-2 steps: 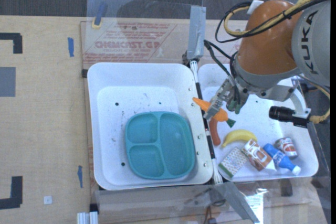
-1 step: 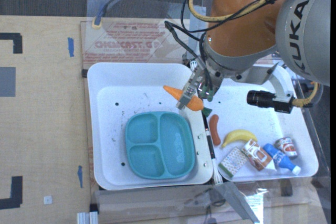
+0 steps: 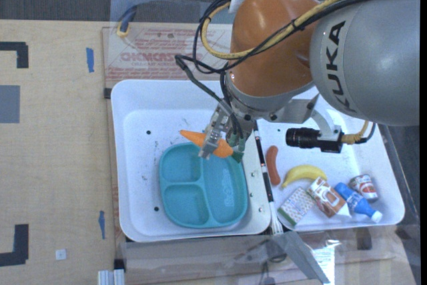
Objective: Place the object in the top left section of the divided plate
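the big grey kuka arm with its orange band (image 3: 313, 43) fills the upper right of the camera view and reaches down over the bench, with yellow and black cables looped across it. below it sit two shallow white bins side by side: the left white bin (image 3: 133, 143) and the right white bin (image 3: 387, 170). in the left bin lies a turquoise plastic divided plate (image 3: 200, 193) with three sections, set toward the bin's lower right part. the two-finger metal gripper (image 3: 217, 143) hangs over the plate's upper edge, and its fingers are closed around an orange carrot-shaped toy (image 3: 195, 137), which lies nearly level, its pointed end sticking out to the left over the bin floor just above the plate's top left section. in the right bin, from the left: a red sausage-shaped toy (image 3: 273, 164) standing lengthwise near the divider, a yellow toy banana (image 3: 303, 175), a small green and white carton (image 3: 295, 206), a brown and white carton (image 3: 325, 197), a blue bottle with a white cap (image 3: 357, 203), and a small red and white can (image 3: 363, 186).
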You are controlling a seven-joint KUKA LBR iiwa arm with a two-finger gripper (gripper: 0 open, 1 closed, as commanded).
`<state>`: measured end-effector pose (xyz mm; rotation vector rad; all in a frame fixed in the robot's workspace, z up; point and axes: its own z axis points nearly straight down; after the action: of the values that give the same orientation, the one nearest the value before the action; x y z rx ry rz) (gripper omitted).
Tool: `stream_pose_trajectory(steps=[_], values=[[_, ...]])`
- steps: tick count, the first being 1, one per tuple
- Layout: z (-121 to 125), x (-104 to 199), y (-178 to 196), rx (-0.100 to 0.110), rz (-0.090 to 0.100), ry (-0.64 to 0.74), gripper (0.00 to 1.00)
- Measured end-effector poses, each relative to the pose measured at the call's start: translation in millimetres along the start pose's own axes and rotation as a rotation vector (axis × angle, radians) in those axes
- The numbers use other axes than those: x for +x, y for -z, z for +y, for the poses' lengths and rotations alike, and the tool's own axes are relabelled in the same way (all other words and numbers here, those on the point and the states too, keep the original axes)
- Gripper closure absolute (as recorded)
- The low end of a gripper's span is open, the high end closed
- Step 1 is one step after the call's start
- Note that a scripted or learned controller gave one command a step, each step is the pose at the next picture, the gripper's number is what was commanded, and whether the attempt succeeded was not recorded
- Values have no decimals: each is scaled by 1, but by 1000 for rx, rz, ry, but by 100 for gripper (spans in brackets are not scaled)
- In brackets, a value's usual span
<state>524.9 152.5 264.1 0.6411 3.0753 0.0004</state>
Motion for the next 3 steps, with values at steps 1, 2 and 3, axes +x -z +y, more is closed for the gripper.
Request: stream_pose_trajectory(steps=[1,2,3], values=[[-17,41,-63,-1,0,46,100],[-84,12,-47,0,0,70,100],[-35,33,-18,-3,-5,187,100]])
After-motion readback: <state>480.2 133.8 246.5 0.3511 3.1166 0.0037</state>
